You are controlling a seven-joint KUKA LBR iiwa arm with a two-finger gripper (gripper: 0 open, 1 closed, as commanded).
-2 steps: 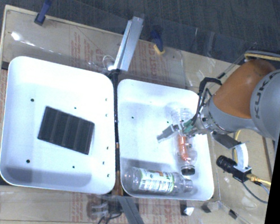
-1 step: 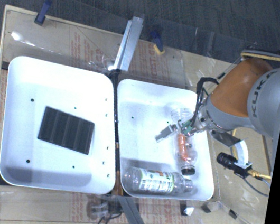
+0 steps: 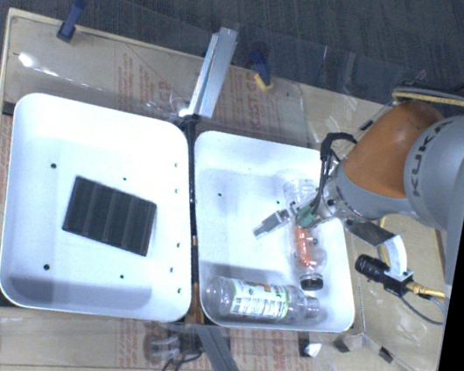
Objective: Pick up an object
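Note:
My gripper hangs low in the right bin, toward its right side, and it looks open, with one grey finger pointing down-left. Nothing shows between the fingers. A small clear bottle with pink contents and a black cap lies just below and to the right of the gripper, its upper end close to it. A larger clear plastic bottle with a green-white label lies on its side along the bin's front wall. A crumpled clear piece sits just above the gripper.
A flat black ribbed rectangle lies in the middle of the left bin. A metal post stands behind the divide between the bins. The right bin's left half is bare white floor.

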